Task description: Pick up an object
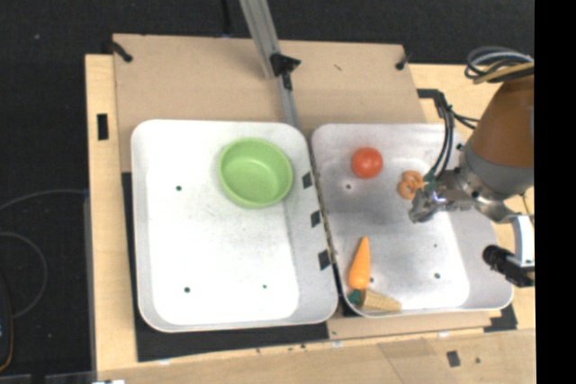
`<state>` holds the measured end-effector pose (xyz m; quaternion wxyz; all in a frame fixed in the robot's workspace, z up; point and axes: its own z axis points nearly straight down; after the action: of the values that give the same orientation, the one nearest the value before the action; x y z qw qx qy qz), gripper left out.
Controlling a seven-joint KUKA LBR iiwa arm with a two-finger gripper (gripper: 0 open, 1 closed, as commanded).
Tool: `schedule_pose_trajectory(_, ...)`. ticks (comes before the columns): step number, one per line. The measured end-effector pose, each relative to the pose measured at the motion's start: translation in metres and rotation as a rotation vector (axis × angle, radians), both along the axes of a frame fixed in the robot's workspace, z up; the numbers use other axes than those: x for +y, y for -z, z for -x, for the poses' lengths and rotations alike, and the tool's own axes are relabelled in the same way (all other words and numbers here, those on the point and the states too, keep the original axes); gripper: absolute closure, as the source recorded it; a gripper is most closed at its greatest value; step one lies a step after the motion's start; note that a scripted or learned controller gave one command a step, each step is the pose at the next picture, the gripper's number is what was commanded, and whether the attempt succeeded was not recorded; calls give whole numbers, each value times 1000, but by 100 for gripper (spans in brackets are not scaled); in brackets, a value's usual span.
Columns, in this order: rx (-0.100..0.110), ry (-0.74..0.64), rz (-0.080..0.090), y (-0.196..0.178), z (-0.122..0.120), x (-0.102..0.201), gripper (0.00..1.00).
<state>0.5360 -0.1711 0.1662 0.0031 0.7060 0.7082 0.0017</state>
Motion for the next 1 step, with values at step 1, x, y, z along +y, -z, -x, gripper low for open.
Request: schedule_pose_trajectory(1,0,0,1,-44,-1,-3,100)
